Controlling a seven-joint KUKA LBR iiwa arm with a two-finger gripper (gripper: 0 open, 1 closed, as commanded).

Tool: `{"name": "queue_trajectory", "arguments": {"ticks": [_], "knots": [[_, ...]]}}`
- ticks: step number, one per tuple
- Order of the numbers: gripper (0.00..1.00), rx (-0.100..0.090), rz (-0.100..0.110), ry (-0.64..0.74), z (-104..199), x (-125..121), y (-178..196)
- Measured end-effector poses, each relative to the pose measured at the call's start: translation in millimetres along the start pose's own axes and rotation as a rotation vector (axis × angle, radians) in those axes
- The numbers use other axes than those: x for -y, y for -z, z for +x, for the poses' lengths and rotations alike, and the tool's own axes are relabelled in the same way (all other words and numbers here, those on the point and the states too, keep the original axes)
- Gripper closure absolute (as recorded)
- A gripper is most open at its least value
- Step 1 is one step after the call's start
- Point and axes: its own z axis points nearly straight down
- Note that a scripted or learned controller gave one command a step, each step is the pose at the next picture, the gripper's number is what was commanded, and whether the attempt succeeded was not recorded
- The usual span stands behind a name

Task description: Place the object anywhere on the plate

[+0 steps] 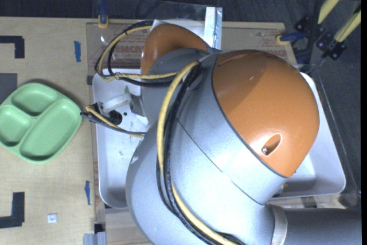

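A light green plate [41, 123] with three compartments lies on the wooden bench, left of the bins, with nothing on it. My grey and orange arm [241, 140] fills the middle of the camera view and covers most of both bins. Its wrist end [120, 107] reaches down over the left side of the left bin [112, 183], a short way right of the plate. The arm hides the gripper and whatever lies under it.
The right bin [328, 176] shows as a white strip past the arm's orange dome. Black and blue tape marks dot the wooden bench [51, 192] around the plate. Blue clamps hold the bins at the back edge.
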Motion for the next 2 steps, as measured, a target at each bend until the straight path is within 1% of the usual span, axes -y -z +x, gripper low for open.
{"name": "queue_trajectory", "arguments": {"ticks": [1, 2], "knots": [[0.0, -0.001, -0.002, 0.0, 0.3, -0.5, -0.5], [0.0, -0.001, -0.002, 0.0, 0.3, -0.5, -0.5]]}}
